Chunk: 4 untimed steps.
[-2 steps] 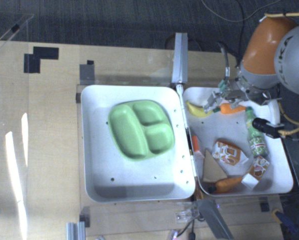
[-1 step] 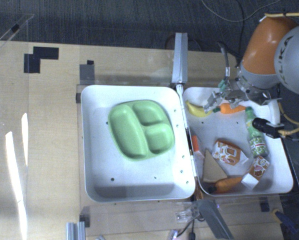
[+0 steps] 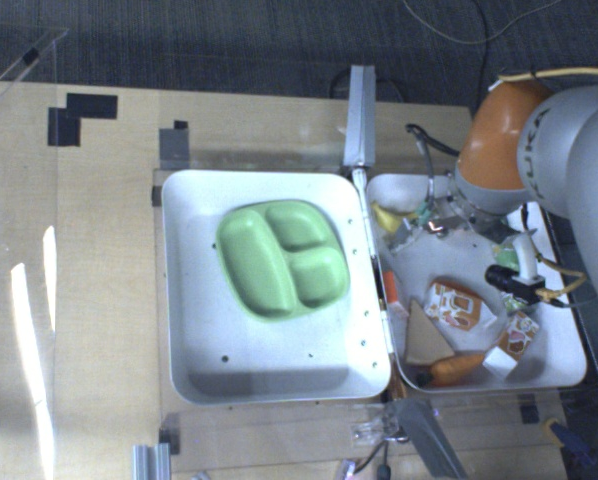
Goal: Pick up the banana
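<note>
Camera view from above showed the banana (image 3: 387, 215) lying in the far corner of the right bin (image 3: 571, 370), tucked against the wall that divides it from the left bin (image 3: 179, 298). Only a short yellow stretch of it was plain to me; the rest sat in shadow near the rim. The gripper (image 3: 422, 222) hung low inside the same bin, just beside the banana on its right, with the arm's orange band above it. The wrist and its fittings crowded that spot, so I could not tell whether the claw was apart or together, and I saw nothing yellow held in it.

I judged this to be the approach step, with the grasp not yet made. The next move, as I read it, called for a small shift toward the dividing wall so that the claw would straddle the fruit, then a close and a straight lift. The corner left little room on the wall side, so I expected the alignment to matter more than the reach.

The other things lay well apart from that corner: a snack packet (image 3: 454, 306) mid-bin, a carrot (image 3: 457, 368) at the near edge, and a green divided plate (image 3: 284, 258) in the left bin.
</note>
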Each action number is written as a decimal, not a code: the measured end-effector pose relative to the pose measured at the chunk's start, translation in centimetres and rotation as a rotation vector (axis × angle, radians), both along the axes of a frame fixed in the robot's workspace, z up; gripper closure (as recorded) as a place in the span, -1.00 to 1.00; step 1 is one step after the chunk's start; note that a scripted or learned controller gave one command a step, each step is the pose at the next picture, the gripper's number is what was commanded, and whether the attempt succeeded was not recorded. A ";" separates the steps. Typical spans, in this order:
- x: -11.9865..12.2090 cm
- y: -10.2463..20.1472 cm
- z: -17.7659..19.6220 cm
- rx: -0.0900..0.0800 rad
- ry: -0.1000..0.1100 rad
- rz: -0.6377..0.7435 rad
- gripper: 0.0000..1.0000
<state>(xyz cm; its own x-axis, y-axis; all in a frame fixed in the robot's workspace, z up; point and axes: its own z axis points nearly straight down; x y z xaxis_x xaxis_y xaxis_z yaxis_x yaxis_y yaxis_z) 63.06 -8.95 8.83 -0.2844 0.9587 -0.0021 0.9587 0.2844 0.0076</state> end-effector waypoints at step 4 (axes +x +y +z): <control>4.1 1.0 9.6 -0.003 -0.001 0.265 -1.00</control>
